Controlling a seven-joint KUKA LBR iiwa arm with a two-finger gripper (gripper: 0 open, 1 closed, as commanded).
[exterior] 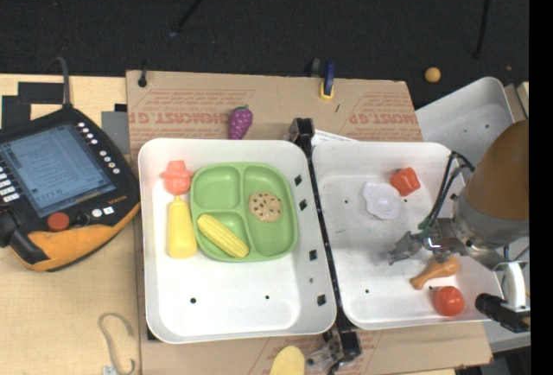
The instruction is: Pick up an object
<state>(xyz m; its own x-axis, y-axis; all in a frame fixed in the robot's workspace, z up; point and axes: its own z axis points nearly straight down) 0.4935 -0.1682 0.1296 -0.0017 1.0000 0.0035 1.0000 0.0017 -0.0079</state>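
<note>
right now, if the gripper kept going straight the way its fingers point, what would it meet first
The gripper points toward the view's left, low over the right bin. Its line looks free of objects up to the divider between the bins, though height is hard to judge from above.

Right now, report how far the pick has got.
Done: the grey arm with the orange band has reached into the right white bin. In hand: its two-finger gripper sits low beside the orange carrot-shaped toy, with nothing visibly between its fingers. Left: closing on an object and lifting it; the red tomato-like ball, the red block and the pale round lid all lie in the bin.
</note>
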